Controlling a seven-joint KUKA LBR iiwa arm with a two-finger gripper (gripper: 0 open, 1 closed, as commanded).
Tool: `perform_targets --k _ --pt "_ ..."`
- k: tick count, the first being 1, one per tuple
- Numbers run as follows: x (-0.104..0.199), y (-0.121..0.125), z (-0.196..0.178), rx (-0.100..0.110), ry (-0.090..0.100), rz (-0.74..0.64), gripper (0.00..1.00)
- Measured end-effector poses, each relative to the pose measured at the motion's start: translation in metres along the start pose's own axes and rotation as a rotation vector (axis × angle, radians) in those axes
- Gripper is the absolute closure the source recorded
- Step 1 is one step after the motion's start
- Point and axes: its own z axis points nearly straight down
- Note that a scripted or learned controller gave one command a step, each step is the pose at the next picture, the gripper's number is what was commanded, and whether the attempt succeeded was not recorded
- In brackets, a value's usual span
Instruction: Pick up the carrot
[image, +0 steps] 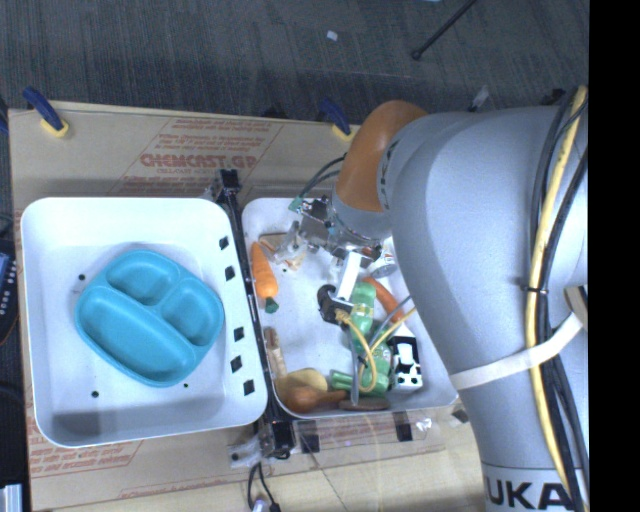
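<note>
The carrot (263, 276) is orange and lies lengthwise against the left wall of the right bin (300, 345), thick end toward the back. My gripper (292, 243) hangs low over the back left part of that bin, just right of the carrot's far end and close to it. From this view nothing can be seen held in it. The grey arm with its orange band (372, 152) covers the right side of the bin.
Left bin (50, 400) holds a blue divided plate (150, 312). In the right bin lie a second orange piece (386, 299), green items (364, 322), a black-and-white toy (404, 364) and a yellow-brown item (304, 386) at the front.
</note>
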Motion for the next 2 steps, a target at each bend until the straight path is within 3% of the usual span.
perform_targets --k 1,2 --pt "-0.009 -0.016 0.002 0.015 -0.002 0.243 0.00" --pt "0.010 0.016 0.004 0.038 -0.005 0.223 0.00"
